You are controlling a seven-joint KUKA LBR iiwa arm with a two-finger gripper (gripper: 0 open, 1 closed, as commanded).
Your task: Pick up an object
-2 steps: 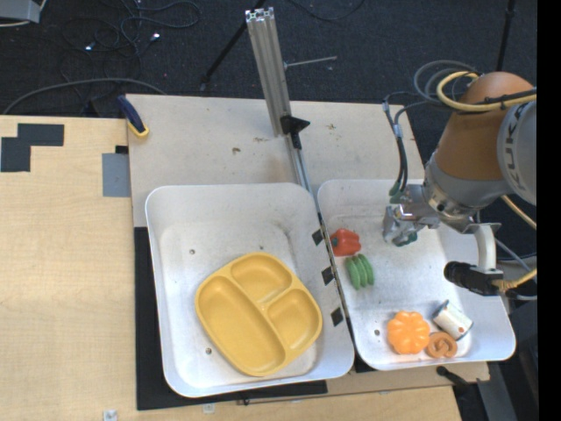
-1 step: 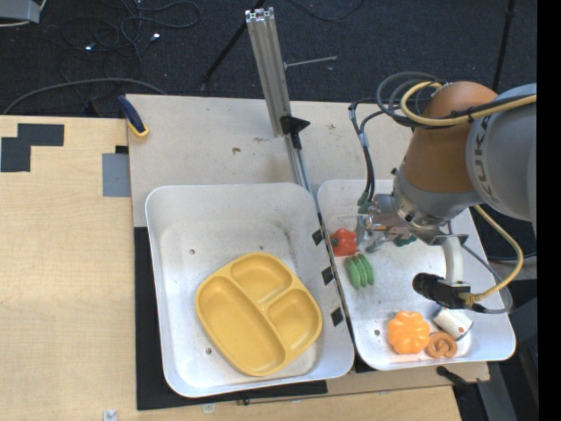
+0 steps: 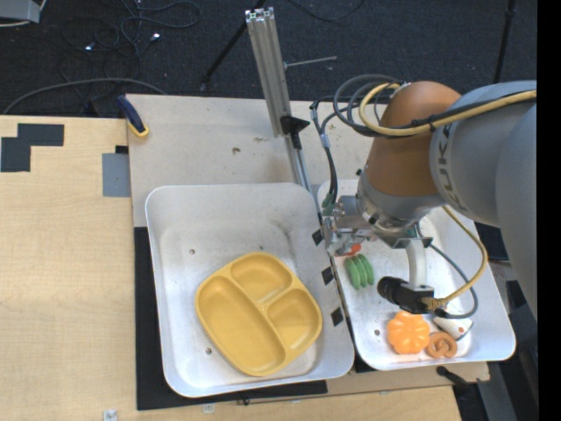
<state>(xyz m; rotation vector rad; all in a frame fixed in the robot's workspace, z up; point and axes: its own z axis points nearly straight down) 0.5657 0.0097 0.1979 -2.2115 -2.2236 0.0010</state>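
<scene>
Dark floor strewn with cables lies behind the bench (image 3: 219,139), and a pale wooden top (image 3: 61,261) lies well to the left of the plate (image 3: 259,312). That plate (yellow, three compartments) lies flat in the left bin (image 3: 175,209), toward the bin's near right corner. A metal post (image 3: 267,68) rises beyond the plate, slanting up toward the back of the bench.

Right of the plate, past the wall where the two bins meet, the gripper (image 3: 344,239) hangs low at the left edge of the right bin (image 3: 491,323), with the arm (image 3: 421,147) bulking above and behind it. Whether the gripper is clenched or released cannot be told from this angle, and nothing can be seen held in it.

A green pod (image 3: 360,271) lies just below the gripper, close beside the plate across the bin walls; whether the two touch is unclear. Farther right of the plate, at the near end of the right bin, sits an orange pumpkin (image 3: 408,332), and a brown ring (image 3: 442,346) lies just beside it on the side away from the plate.
</scene>
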